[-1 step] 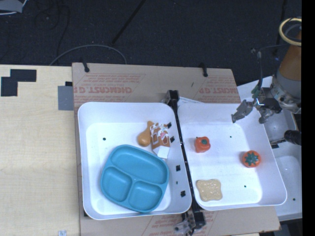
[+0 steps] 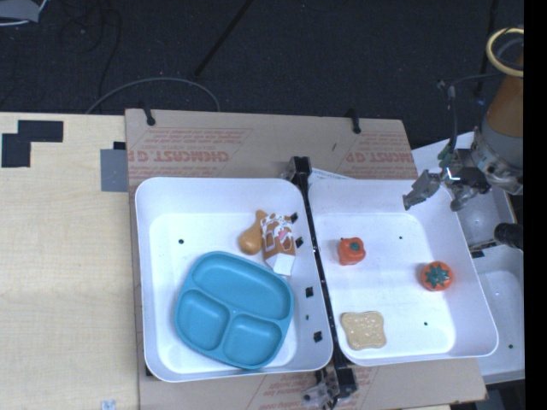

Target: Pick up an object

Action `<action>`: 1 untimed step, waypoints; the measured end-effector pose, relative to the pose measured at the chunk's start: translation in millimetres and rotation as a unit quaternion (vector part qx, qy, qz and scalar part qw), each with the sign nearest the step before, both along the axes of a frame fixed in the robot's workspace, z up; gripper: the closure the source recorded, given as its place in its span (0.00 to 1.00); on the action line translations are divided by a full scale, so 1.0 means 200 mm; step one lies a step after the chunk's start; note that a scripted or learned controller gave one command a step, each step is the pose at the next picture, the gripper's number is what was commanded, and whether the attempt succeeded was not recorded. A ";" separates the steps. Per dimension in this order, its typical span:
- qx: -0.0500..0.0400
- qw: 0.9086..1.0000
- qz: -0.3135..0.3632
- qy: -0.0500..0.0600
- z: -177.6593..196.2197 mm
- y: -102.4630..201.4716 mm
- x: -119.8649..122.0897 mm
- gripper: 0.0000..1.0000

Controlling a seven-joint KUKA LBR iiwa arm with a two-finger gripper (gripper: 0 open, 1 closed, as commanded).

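My gripper hangs over the far right corner of the right bin, fingers spread open with nothing between them. Below it in that bin lie a red tomato-like toy near the left side, an orange-red toy with a green top near the right wall, and a tan slice of toast at the front. The left bin holds a blue divided plate, an orange drumstick-shaped toy and a brown and white piece next to it.
A black divider strip runs between the two bins. Brown cardboard lies under and behind the bins. A pale wooden bench top extends to the left. Cables trail across the dark floor at the back.
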State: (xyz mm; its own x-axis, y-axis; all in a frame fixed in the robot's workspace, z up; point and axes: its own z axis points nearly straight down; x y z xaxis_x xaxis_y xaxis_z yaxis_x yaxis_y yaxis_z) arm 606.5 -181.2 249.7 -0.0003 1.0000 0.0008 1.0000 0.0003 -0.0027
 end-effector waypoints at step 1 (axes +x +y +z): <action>0.000 1.000 0.000 0.002 -0.32 0.03 -0.01 0.00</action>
